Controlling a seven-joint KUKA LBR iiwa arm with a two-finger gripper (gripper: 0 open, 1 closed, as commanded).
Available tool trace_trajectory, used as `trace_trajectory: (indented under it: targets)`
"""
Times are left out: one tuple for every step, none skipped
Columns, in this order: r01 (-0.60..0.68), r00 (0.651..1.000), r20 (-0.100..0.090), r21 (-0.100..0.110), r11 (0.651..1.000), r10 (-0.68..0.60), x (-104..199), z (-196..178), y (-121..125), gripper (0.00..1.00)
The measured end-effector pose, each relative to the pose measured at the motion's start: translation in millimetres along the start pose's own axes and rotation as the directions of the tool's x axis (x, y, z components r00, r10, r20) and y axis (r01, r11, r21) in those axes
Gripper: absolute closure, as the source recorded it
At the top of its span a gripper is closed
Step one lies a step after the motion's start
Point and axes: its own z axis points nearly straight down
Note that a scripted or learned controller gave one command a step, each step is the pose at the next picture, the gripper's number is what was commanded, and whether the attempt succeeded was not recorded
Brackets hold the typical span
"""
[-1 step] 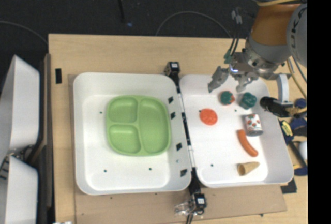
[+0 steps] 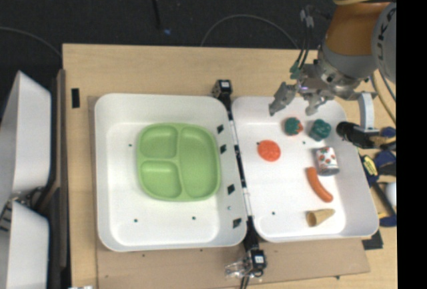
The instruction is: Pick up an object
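Looking down from the fixed overhead camera, you see two shallow white plastic bins side by side on a pale wooden bench.

The left bin holds a light-green plastic plate divided into three compartments, lying flat near its middle.

The right bin holds the loose pieces. Take the flat round orange-red disc as your clock centre. At about one o'clock sits a small dark-green rounded lump, and just beyond it at two o'clock a teal-green lump; the two are near each other but apart. At about four o'clock lies a small white cylinder with red spots. Just below that, at about five o'clock, an orange sausage-shaped piece lies slanted. Farther down, near the bin's bottom edge, is a tan cone-shaped piece.

The grey arm with its orange band comes in from the upper right. Its two-finger gripper hangs over the bin's upper part, just above the two green lumps. Its fingers are spread wide with nothing between them.
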Motion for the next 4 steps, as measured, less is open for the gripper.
trace_trajectory:
  targets:
    - [-0.001,1.0,0.001,0.003,1.0,0.001,-0.5,42.1,0.7,0.0]
    - [-0.004,1.0,0.002,0.002,1.0,0.004,-4.5,100.7,8.5,0.0]
    - [-0.003,1.0,0.001,0.005,1.0,0.003,-7.6,162.8,3.3,0.0]
    - [-0.006,1.0,0.0,-0.004,1.0,0.006,-8.2,147.2,5.7,1.0]
